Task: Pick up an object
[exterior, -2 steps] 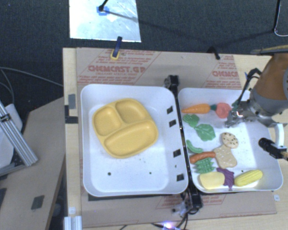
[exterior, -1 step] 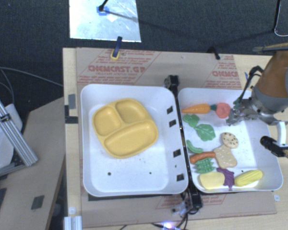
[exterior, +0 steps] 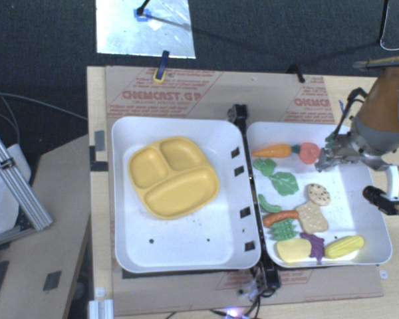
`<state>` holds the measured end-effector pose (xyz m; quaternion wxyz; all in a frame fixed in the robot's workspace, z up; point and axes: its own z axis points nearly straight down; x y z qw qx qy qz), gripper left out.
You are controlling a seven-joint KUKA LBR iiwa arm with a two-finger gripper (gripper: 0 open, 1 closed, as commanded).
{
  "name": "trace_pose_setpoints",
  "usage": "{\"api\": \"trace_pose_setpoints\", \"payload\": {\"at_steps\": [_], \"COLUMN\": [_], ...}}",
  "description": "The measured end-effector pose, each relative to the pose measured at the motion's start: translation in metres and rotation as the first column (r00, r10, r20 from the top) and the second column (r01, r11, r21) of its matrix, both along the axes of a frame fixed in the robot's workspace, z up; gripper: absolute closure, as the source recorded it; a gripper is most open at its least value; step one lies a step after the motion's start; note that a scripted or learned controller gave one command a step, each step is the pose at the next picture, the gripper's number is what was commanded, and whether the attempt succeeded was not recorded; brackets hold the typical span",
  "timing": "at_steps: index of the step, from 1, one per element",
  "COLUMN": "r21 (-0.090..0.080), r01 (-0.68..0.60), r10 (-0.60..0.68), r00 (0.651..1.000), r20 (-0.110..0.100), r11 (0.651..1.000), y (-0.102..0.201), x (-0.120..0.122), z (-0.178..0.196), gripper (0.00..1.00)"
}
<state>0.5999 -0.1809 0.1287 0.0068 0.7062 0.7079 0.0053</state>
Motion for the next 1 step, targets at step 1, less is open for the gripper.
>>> {"api": "trace_pose_setpoints", "payload": {"at_steps": [1], "r21": [0.0], "r01": [0.0], "r10": [0.0], "r00": [1.0], "r20": [-0.001], "r11": [1.0], "y": [0.0], "x": [-0.0002], "z": [-0.0005], "gripper": [0.0]}}
